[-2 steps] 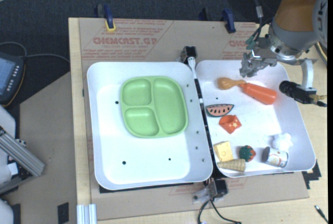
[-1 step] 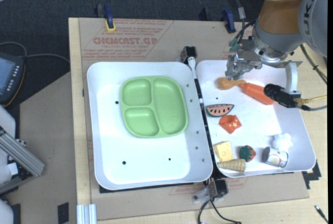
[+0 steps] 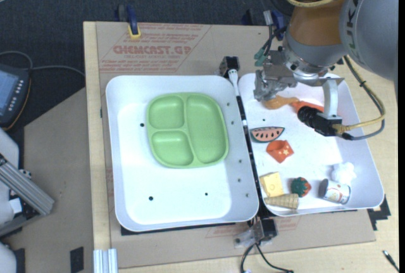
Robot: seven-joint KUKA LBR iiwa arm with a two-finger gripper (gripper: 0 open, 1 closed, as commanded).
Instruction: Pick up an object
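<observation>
Two white bins are set on a brown board (image 3: 158,44) — dark carpet is seen behind. A green divided plate (image 3: 188,129) lies in the left bin (image 3: 126,158). In the right bin (image 3: 361,158), toy foods lie scattered. The gripper (image 3: 271,89) is lowered at upper right beside an orange piece (image 3: 283,101) — whether it is apart or together cannot be told.

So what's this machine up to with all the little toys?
A grey and orange robot arm reaches in over the right bin, and its gripper is down at that bin's far end, right above an orange piece. I can't tell whether it has hold of anything. Toy foods lie loose in the same bin: a watermelon slice, a red piece, a yellow cheese block and an ice cream cone. The left bin holds a green divided plate.
</observation>
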